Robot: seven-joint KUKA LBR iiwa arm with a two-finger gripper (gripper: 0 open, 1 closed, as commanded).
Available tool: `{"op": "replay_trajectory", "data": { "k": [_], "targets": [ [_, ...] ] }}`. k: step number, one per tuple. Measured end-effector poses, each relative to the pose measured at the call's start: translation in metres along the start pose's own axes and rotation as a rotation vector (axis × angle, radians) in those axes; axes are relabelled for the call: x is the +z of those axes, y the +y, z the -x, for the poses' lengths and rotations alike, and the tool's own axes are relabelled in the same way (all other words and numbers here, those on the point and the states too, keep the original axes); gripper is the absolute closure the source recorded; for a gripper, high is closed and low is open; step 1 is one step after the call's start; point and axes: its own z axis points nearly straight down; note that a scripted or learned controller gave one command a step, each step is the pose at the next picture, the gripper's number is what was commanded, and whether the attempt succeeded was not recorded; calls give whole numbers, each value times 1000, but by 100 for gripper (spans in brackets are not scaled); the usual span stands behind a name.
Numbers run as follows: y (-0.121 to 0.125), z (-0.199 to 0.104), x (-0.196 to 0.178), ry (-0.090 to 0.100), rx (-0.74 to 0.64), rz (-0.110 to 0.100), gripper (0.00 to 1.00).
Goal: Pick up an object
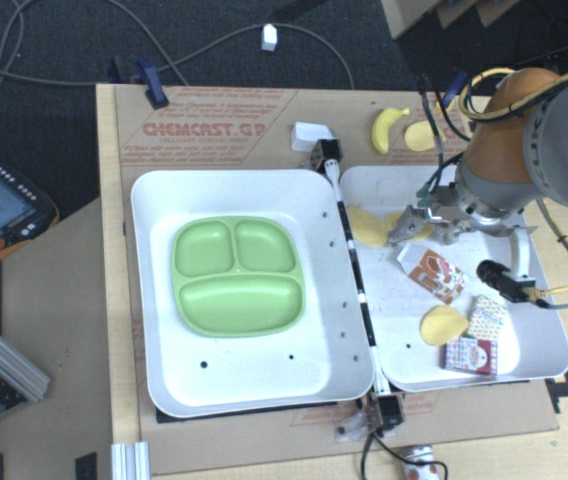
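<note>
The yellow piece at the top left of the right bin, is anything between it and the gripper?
Nothing visible stands between them. The gripper hangs right at the edge of the yellow piece, in the right bin. The red and white packet lies just below and to the right, off that line.

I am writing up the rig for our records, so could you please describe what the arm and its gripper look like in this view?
The arm is a thick, rounded grey body with a glossy orange band above the wrist. Below that sits a metallic grey gripper with thin silvery parts. A black cylindrical fitting sticks out nearby, and yellow and black cables run along the wrist.
</note>
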Motion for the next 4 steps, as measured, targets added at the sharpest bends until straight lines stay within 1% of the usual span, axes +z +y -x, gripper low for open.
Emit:
{"op": "replay_trajectory", "data": {
  "k": [1, 2, 3, 4],
  "targets": [
    [-32, 1, 0, 0, 1, 0, 0],
    [-56, 2, 0, 1, 1, 0, 0],
    [-56, 1, -10, 1, 2, 3, 100],
    [-56, 1, -10, 1, 1, 2, 0]
  ]
}}
